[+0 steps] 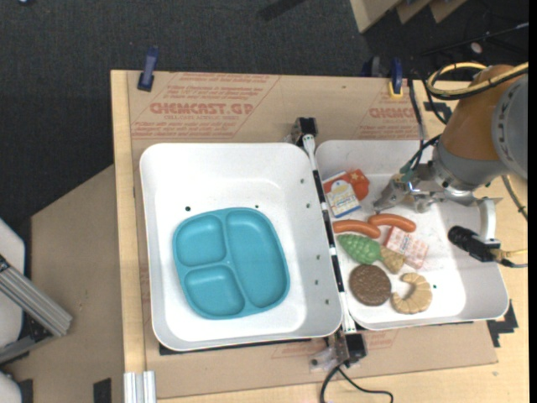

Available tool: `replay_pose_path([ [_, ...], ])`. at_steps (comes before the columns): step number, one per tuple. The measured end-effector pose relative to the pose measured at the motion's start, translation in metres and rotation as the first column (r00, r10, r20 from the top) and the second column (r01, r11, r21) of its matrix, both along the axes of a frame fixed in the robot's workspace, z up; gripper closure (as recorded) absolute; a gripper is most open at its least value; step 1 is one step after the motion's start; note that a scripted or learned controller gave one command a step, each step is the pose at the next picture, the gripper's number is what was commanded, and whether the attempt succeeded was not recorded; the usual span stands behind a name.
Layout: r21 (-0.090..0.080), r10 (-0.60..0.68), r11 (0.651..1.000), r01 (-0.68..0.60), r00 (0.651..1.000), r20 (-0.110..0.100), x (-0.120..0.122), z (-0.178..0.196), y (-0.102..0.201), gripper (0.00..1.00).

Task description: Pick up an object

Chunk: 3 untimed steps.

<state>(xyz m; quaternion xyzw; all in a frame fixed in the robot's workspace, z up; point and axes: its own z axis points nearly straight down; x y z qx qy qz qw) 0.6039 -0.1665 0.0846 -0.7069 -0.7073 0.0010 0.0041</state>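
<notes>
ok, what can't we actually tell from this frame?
- Gripper in the camera view: its tip is small and cluttered against the right bin, so the jaws' state is unclear.
- Carton: label print too small to read.
- Arm: cut off by the right edge.
- Pink packet: too small to identify.

Both white bins look like smooth, slightly glossy plastic, as does the teal divided plate. Beneath them, the bench looks like matt brown printed cardboard.
</notes>
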Motion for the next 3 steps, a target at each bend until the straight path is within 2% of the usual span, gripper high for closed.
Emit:
replay_pose_path([
  [1,-0.001,-0.001,1.0,0.001,1.0,0.001,-0.046,0.0,0.008,0.0],
  [2,-0.004,-0.001,1.0,0.001,1.0,0.008,-0.043,0.01,0.007,1.0],
  [3,-0.002,0.007,1.0,-0.007,1.0,0.011,-0.073,0.105,0.103,1.0],
])
